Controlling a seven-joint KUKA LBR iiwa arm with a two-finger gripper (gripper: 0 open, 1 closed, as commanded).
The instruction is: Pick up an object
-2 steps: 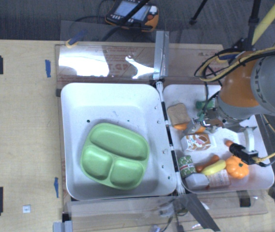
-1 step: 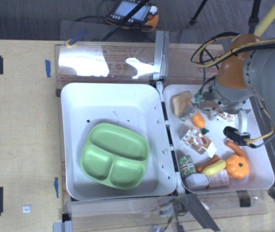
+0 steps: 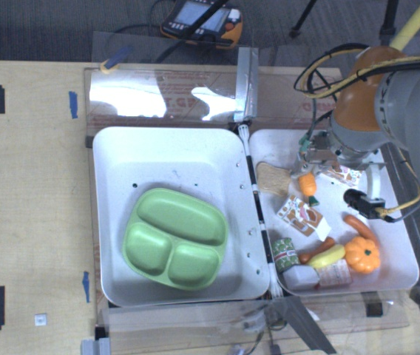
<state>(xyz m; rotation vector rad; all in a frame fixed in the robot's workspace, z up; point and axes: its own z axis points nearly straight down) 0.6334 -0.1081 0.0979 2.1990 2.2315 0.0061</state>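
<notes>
Clutter at the near edge: the right bin [image 3: 406, 268] holds a crowded heap at its front. A small orange pumpkin [image 3: 363, 254], a yellow banana-like piece [image 3: 327, 257], a reddish carrot-like stick [image 3: 359, 226], a dark green can [image 3: 284, 252] and a pale labelled tub [image 3: 333, 274] lie touching or just beside one another.
Risk from the clutter: a grasp aimed here could nudge a neighbour or close on two things at once, since little bare floor separates them.
Printed packet: a flat card-like packet [image 3: 301, 215] lies near the middle of the right bin, tilted. It would likely be hard to lift, offering no raised edge.
Left bin: the left bin [image 3: 114, 161] carries a green divided tray [image 3: 174, 236], well apart from the arm.
Task object: a small orange item, probably a toy fruit [image 3: 309, 186], rounded and bright, sits in the far half of the right bin, just below the claw.
Claw: the claw [image 3: 312, 161] hangs over the far part of the right bin; the wrist hides it, so I cannot tell whether it is spread or pressed together.
Risk at the object: being small and round, it may roll or squirt sideways if caught off-centre.
Cables: looped cables [image 3: 324, 69] by the wrist could drag.
</notes>
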